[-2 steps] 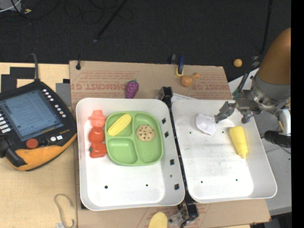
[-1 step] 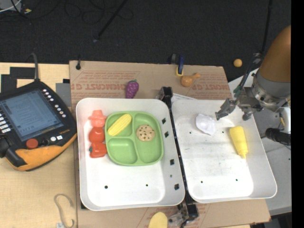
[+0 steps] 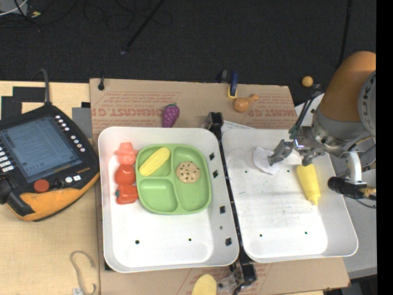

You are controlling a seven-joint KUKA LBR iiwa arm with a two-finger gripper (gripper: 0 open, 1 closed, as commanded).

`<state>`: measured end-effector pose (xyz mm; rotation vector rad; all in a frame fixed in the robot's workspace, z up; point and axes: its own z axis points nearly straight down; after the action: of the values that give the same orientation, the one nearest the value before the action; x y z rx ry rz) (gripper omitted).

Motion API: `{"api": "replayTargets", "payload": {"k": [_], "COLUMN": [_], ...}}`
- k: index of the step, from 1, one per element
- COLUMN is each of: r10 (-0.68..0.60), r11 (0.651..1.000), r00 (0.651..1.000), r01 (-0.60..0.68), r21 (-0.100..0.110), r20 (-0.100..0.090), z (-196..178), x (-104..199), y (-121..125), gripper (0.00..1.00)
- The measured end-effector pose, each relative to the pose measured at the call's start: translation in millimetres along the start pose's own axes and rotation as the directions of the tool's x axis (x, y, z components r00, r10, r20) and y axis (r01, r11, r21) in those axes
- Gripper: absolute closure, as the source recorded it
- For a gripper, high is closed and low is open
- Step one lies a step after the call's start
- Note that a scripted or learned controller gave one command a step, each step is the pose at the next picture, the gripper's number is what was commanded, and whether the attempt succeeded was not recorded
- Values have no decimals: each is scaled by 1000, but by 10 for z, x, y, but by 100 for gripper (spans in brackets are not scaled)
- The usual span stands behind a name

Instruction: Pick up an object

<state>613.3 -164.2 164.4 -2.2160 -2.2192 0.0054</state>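
Desk with two white bins. Jaws appear spread, nothing held; bottle just beside could be knocked aside.

In the left bin a tray holds corn at 10 o'clock and a cookie at 2. A bottle lies at 3 o'clock in the right bin.

Bench: cardboard sheet under two white bins; teach pendant at left.
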Motion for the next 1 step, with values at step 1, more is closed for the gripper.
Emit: {"api": "replayTargets", "payload": {"k": [1], "r10": [2], "r11": [1000], "r00": [1000], "r01": [-2], "r21": [0], "r20": [-1], "z": [565], "x": [98], "y": [-21], "gripper": [0]}}
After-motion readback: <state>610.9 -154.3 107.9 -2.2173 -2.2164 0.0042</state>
